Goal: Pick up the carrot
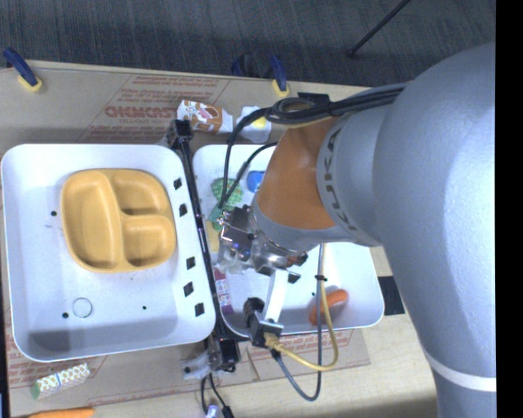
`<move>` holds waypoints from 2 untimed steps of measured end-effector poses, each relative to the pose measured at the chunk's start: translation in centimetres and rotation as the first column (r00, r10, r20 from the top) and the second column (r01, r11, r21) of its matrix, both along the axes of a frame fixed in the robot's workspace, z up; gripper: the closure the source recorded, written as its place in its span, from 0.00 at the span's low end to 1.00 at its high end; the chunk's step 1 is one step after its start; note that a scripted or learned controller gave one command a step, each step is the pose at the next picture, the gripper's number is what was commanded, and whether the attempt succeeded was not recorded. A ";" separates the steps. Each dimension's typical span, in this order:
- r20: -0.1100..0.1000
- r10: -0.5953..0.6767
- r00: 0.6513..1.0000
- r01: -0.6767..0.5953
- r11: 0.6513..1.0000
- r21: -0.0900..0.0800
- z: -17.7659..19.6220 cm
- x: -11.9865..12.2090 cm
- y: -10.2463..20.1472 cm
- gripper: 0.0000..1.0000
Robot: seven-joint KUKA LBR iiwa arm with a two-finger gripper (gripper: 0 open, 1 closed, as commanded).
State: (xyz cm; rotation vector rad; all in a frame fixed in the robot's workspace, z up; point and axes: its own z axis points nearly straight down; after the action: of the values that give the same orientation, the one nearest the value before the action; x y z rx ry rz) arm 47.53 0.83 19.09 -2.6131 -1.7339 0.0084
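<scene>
Orange and small, the carrot (333, 300) lies in the right bin (366, 296) near its lower right corner, partly hidden behind a yellow cable (324, 338) that loops down past the bin's front edge. What shows of it is a stubby, rounded orange piece, brighter than the arm's orange band (298, 179). The arm (418, 198) covers most of the right bin, with the claw (237, 249) low over the bin's left side, well apart from the carrot; whether it is spread or closed cannot be told, since the wrist hardware hides it. Green and blue items (235, 186) peek out in the bin beside the wrist. The left bin (17, 259) holds a yellow divided tray (118, 219). Cardboard (131, 103) covers the table under the bins, printed in red; the letters are too blurred to read. On the arm's orange band, grey letters look like part of "KUKA".
</scene>
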 end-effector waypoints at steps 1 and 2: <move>0.005 0.216 0.976 -0.216 0.976 -0.001 7.5 0.1 -5.0 1.00; 0.001 0.150 0.989 -0.150 0.989 0.000 2.9 0.0 5.0 1.00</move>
State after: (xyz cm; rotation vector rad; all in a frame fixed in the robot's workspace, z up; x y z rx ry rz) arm 47.55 5.82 21.97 -2.4762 -1.9257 0.0068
